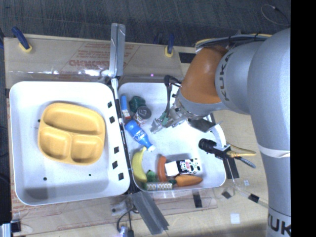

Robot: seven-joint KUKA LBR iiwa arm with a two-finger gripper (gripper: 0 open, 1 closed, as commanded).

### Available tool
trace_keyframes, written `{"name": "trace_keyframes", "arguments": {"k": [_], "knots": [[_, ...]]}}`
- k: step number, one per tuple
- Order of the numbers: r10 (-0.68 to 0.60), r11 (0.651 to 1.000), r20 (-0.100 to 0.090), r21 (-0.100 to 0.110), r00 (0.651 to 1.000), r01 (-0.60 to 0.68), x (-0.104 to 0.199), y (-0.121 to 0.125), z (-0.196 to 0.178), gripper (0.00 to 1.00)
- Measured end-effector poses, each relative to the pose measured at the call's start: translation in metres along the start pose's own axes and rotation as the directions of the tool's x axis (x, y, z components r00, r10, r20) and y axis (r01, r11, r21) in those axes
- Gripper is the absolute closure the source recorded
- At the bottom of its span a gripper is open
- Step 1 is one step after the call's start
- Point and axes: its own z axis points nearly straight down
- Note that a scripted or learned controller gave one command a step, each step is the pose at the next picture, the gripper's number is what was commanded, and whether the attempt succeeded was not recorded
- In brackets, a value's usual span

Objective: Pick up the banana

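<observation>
Banana (139,165) logged as yellow w/ greenish tip. Bottle (138,133) logged blue. Divided tray (71,132) noted yellow. L bin (19,132) & R bin (182,142) noted white. Carrot (187,180) noted orange. Box (182,167) noted white w/ black print.

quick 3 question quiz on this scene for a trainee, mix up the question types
1. True or false: the banana lies in the right bin.
2. Which of these lies closest to the hand? A) carrot B) blue bottle C) banana
3. Fill in: in the camera view, the banana lies against that bin's ___ wall.

Key: 1 true; 2 B; 3 left.
</observation>
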Motion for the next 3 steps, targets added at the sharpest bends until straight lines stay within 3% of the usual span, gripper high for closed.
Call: {"name": "trace_keyframes", "arguments": {"k": [1, 2, 3], "knots": [[0.000, 1.000, 0.000, 0.000, 1.000, 0.000, 0.000, 0.000, 0.000, 0.00], [0.137, 0.991, 0.002, -0.003, 0.991, -0.137, 0.133, -0.008, -0.049, 0.00], [-0.154, 0.988, 0.002, -0.002, 0.988, 0.154, 0.108, -0.051, -0.048, 0.00]]}}
